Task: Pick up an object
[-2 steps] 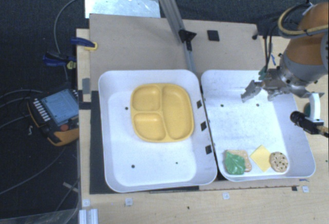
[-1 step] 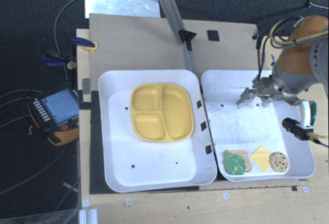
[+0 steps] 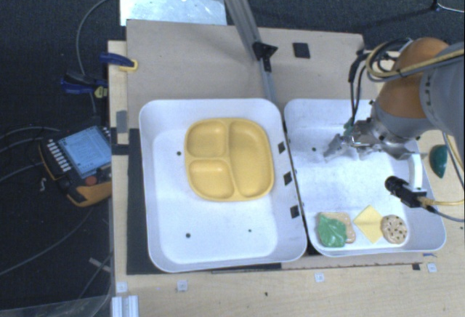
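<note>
The right bin holds three small items along its front edge: a green leafy piece lying on a slice of toast, a yellow cheese square and a round speckled cookie. My gripper hangs low over the bare upper-middle part of that bin, pointing left and down. It is well behind the three items and touches none of them. The grey arm with its orange band comes in from the right.
The left bin carries a yellow divided plate. A slanted metal pole crosses the back of the bench. Clamps and a blue-screened device sit off the bench at the left. Cables hang beside the arm.
</note>
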